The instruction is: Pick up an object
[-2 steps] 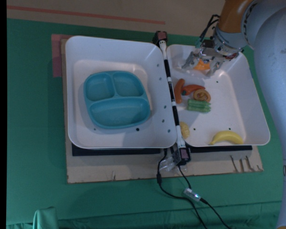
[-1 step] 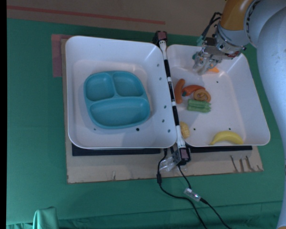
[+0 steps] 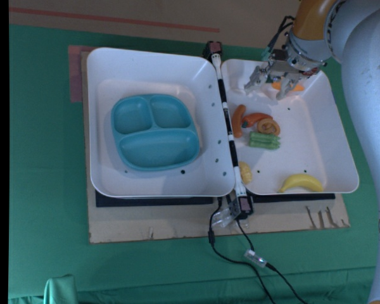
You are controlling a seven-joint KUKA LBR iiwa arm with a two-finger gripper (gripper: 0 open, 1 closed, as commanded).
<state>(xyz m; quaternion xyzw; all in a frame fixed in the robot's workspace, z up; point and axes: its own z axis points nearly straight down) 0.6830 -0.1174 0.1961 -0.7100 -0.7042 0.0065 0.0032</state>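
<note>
Over the right bin's (image 3: 342, 138) far end hangs the pincer (image 3: 280, 84), wrist tipped down, orange band above it. Fingers stand apart, splayed left and right; nothing sits between them that I can make out.

Nearest candidate: a small orange piece (image 3: 290, 87) lying just at the pincer's right finger, partly masked by it. Touching or merely beneath, I cannot tell from this slant. Its shape is too hidden to give a long axis.

Other pieces lie nearer the camera from the pincer, clustered toward the bin's left wall:
- sausage (image 3: 239, 120), long axis running roughly away from the camera, close to the divider
- orange pepper-like piece (image 3: 258, 117) beside it, curved
- round slice (image 3: 268, 127) touching or nearly touching the pepper piece
- green beans (image 3: 265, 140), long axis across the view, just below the slice
- small yellow bit (image 3: 245, 171) against the left wall
- banana (image 3: 301, 183) at the near edge, well apart from the rest, long axis across the view, ends curling down

Left bin (image 3: 101, 170) holds a teal divided plate (image 3: 155, 132); well apart from the pincer, across the divider.

Judgement: the small orange piece is the likely target, being almost directly under the open fingers. A straight descent looks enough. Risk: the finger lands on top of the piece rather than astride it.
</note>
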